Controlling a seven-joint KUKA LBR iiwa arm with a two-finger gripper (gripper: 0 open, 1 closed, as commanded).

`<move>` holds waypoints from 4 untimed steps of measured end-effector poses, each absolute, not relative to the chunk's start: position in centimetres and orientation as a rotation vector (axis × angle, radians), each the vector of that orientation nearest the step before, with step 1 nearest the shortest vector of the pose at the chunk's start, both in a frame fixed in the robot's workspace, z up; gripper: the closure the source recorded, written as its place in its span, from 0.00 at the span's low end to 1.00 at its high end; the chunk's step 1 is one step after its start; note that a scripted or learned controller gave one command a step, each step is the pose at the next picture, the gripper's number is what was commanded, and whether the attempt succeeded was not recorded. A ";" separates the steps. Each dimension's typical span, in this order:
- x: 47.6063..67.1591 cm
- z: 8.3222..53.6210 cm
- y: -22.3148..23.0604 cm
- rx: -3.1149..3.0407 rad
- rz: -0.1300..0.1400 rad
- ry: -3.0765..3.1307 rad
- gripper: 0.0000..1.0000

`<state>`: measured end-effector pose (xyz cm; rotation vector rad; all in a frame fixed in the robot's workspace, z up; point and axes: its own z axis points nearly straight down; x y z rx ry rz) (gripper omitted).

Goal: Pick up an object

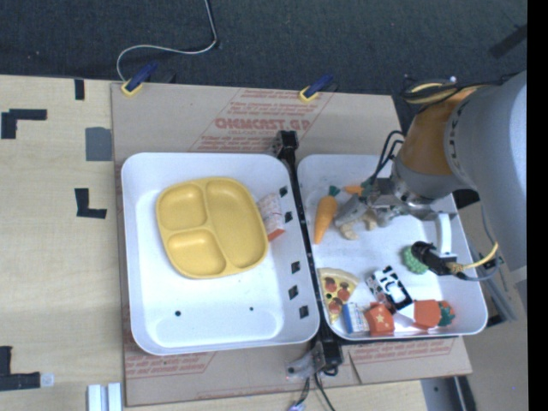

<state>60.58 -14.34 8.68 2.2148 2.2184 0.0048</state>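
My gripper (pixel 366 202) is low in the right bin (pixel 454 229), near its upper middle. It hangs right over a beige lumpy toy (pixel 350 223), and I cannot tell whether it touches the toy. An orange carrot (pixel 324 217) lies just left of it by the bin's left wall. Toward the front of this bin lie a pizza slice (pixel 336 286), a black and white piece (pixel 390 288), a green toy (pixel 416 258), a blue item (pixel 351 318) and red-orange toys (pixel 428 313).
The left bin (pixel 145 306) holds a yellow divided plate (pixel 210 227) and a small red and white box (pixel 272 216) by its right wall. A black divider (pixel 298 229) runs between the bins. The grey arm (pixel 479 144) covers the right bin's far right corner.
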 end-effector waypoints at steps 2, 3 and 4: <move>63.2 8.6 -12.0 2.230 -0.046 2.224 0.00; 64.1 8.6 -11.8 2.239 -0.077 2.233 0.00; 66.6 8.5 -9.8 2.227 -0.015 2.223 0.00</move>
